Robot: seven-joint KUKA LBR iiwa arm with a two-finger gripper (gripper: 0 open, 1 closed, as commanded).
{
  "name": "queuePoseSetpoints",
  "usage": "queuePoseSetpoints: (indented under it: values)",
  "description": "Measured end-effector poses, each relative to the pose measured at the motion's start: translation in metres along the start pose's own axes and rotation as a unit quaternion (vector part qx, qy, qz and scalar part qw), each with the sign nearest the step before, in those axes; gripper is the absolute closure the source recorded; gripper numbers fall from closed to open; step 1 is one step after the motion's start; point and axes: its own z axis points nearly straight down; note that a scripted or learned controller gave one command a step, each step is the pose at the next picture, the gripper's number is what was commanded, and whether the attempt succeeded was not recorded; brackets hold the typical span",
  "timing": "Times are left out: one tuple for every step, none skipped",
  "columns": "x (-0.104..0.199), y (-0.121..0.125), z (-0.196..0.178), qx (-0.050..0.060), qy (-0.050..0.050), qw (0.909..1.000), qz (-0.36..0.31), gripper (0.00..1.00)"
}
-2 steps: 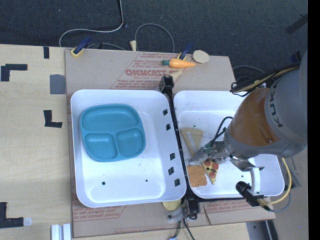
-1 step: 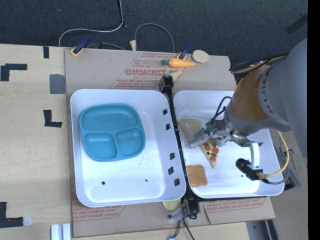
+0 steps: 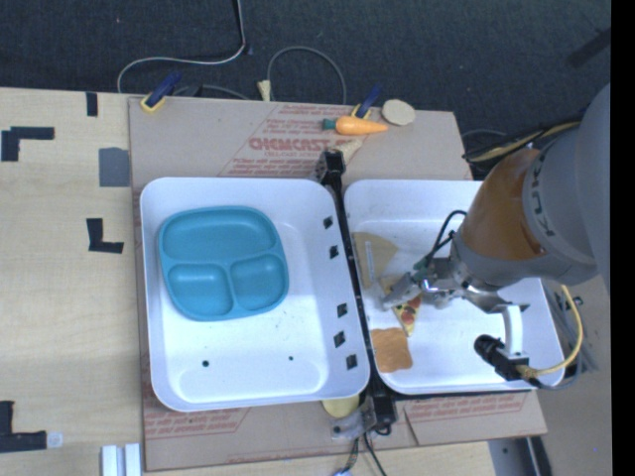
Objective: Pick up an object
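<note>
Gripper [image 3: 405, 294] low in right bin [image 3: 451, 194], above small red-yellow item [image 3: 407, 312]. Brown toast-like slice [image 3: 391, 349] just near of it, pale wedge [image 3: 374, 256] far-left. Finger state: cannot tell, wrist occludes. Risk: crowded pieces; fingers may close on nothing, or nudge slice aside.

Arm [image 3: 566, 196]: mine, grey, reaching in from the right, bulking over the right side of frame.
Orange band [image 3: 501, 221]: above my wrist, angled down and leftward.
Wrist: bent low, cables looped alongside.
Gripper [image 3: 405, 291]: pointing left and down; finger state unreadable.
</note>
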Motion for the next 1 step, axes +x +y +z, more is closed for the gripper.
queuePoseSetpoints:
  values:
    - [0.0220, -0.0264, -0.0003, -0.001, -0.001, 1.0000, 0.000, 0.00]
